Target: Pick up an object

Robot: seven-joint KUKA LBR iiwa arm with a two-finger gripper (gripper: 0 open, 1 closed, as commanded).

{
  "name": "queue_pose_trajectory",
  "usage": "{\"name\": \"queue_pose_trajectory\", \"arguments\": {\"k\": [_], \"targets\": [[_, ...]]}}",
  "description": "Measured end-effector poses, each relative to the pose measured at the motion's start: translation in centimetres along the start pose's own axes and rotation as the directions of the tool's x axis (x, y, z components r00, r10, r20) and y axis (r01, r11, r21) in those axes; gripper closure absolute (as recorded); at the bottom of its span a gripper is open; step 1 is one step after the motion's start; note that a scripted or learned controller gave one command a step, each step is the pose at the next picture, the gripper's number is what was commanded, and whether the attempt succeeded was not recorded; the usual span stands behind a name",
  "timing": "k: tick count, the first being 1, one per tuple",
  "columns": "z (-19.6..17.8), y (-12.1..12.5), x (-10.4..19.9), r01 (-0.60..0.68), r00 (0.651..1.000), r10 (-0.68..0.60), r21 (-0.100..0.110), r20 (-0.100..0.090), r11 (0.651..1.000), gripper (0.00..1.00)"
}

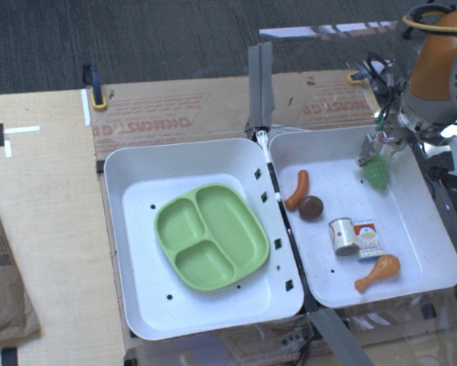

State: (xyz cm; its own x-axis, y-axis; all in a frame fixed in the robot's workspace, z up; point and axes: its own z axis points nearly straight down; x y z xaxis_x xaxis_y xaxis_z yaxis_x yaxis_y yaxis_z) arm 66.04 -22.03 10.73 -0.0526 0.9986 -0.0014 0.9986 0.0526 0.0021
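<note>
The tool point(376, 149) sits at the top of the right bin point(433, 223), right above a green thing point(376, 174). I cannot tell if it grips it (too blurry). The green thing looks soft, so it could slip back down into that bin.

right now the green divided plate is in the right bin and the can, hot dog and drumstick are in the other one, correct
Not quite. The camera view shows the green divided plate in the left bin, not the right. The can, hot dog and drumstick lie in the other one, the right bin.
</note>
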Motion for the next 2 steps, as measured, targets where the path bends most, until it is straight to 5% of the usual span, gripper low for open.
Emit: {"name": "queue_pose_trajectory", "arguments": {"k": [1,2], "targets": [[-13.0,0.3,8.1,0.181,0.983,-0.181,0.001,0.000,0.983,1.00],[-3.0,-3.6,2.8,0.447,0.895,-0.447,0.001,-0.002,0.895,1.00]]}}
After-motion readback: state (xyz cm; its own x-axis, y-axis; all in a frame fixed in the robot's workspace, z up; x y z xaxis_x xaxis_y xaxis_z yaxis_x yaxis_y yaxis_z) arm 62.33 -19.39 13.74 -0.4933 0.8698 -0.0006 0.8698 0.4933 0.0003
